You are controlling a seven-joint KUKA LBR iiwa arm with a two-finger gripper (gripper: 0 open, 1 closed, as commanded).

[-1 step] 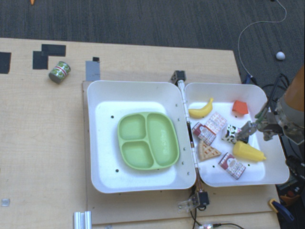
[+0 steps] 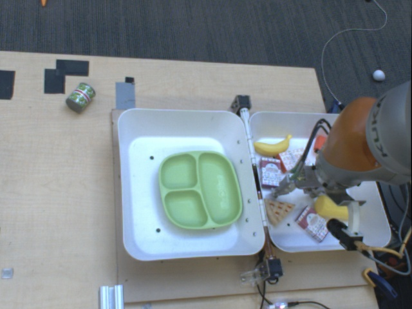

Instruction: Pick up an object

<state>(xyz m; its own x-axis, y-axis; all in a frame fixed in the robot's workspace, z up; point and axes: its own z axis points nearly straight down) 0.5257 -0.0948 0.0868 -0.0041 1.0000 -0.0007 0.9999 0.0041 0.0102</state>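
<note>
A: Where is the arm (image 2: 360, 140) working?

B: Over the right-hand bin (image 2: 380, 234), reaching in from the right. Its pincer (image 2: 286, 184) sits low among the clutter near that bin's left wall. How the pincer stands, wide or narrow, I cannot tell; the wrist hides most of it.

A: What could it pick?

B: Several candidates lie close. A banana (image 2: 273, 145) lies at the back of the bin, a red-and-white packet (image 2: 271, 170) just in front of it, and a waffle-patterned wedge (image 2: 279, 211) near the front beside the dividing wall. Another red-and-white packet (image 2: 313, 224) lies towards the front, and a yellow object (image 2: 331, 206) is partly under the arm.

A: And the left bin (image 2: 129, 192)?

B: It holds a green divided plate (image 2: 200, 190), well apart from the pincer. On the bench (image 2: 51, 192) to the far left lies a small green can (image 2: 80, 98), out of play.

A: Which step would you call this?

B: I judge it the approach or descent onto a target, between the packet and the wedge. Nothing visibly sits in the pincer, so I wouldn't call anything held.

A: What does the next move need?

B: Settling squarely on one item, closing, then lifting straight up. With things crowded so close, it risks nudging neighbours or pinching two at once.
</note>
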